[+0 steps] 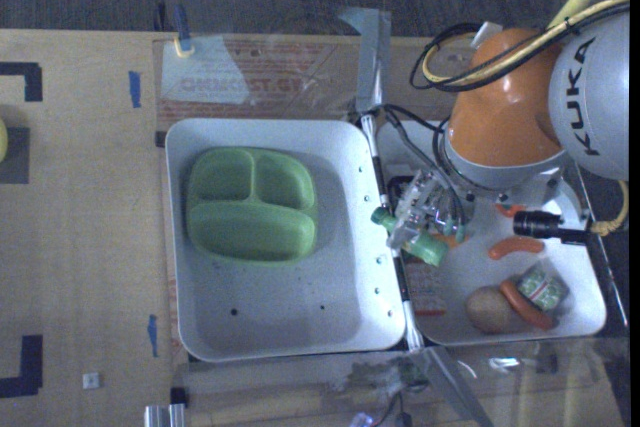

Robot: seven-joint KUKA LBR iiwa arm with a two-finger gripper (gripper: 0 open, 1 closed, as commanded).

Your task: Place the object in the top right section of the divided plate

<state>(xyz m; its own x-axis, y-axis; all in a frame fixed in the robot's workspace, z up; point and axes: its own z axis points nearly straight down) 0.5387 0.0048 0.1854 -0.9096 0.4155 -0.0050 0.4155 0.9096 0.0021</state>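
Nearest the front edge, the right bin (588,313) holds a brown, potato-like lump (487,309) touching a green-and-white packet (543,289), with an orange sausage-shaped piece (527,312) wedged between and under them. A second orange piece (514,247) lies a little farther back, apart from these.

Beyond them, at the wall shared by the two bins, the gripper (412,227) is seen pointing down on the right bin's side. A small green object (428,250) – taken to be the task's thing – sits right at its tip, above the bin floor or on it. Whether the gripper is clamped on the object or merely set over it cannot be told, as the tip is hidden by the wrist hardware.

In the left bin (262,335) the green divided plate (250,204) lies toward the far wall, and nothing is seen in it. Its top right section (284,178) is the smaller compartment on the side nearer the arm.

The step in hand is judged to be the pick, or the very start of the carry – the object has not yet been brought across the shared wall. If a grasp has been made, a lift clear of that wall is called for next. A move to the left and toward the far wall would follow, and the object is to be released only once it is centred over that compartment and not over the ridge beside it.
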